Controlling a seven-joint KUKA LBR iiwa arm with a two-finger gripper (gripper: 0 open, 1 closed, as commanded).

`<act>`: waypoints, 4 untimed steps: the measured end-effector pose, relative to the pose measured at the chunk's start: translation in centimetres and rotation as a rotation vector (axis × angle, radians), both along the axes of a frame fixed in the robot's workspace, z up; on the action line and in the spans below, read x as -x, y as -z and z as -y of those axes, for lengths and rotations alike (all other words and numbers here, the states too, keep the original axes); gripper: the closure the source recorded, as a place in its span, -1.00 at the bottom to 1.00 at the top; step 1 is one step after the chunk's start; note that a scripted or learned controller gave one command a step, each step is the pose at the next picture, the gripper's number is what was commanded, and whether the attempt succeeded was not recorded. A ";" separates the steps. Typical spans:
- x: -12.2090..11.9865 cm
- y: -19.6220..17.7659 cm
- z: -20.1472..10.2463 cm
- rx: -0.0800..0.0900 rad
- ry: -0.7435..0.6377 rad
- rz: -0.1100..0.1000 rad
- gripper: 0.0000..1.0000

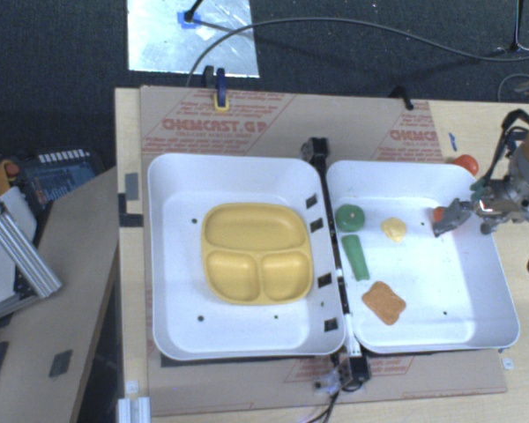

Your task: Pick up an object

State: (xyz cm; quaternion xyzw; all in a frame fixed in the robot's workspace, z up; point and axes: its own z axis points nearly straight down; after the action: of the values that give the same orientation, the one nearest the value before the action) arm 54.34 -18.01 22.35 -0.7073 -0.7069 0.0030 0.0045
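Nearest the camera lay a flat tan cracker-shaped piece (383, 302) at about 6 o'clock in the right white bin (489, 320). Above it lay a green elongated plastic piece (355, 258), with a round green disc (349, 218) at its 12 o'clock and a small pale yellow lump (393, 229) at the disc's 3 o'clock. A yellow 3-compartment plastic tray (254, 252) sat in the left white bin (172, 236). The grey gripper (454, 214) hung at the right bin's 2 o'clock, beside something small and red (439, 213); whether its fingers were spread or closed I cannot tell.
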 end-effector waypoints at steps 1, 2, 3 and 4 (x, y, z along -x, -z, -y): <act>-0.3 -0.7 -0.1 0.003 -0.003 0.012 -1.00; 0.3 3.8 -0.5 0.002 -0.002 0.009 -1.00; 0.3 9.2 0.5 0.002 -0.001 0.008 -1.00; 0.3 14.2 0.5 0.002 -0.001 0.009 -1.00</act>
State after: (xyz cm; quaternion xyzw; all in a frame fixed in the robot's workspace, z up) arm 54.05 -18.49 8.19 -0.7069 -0.7073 0.0003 0.0007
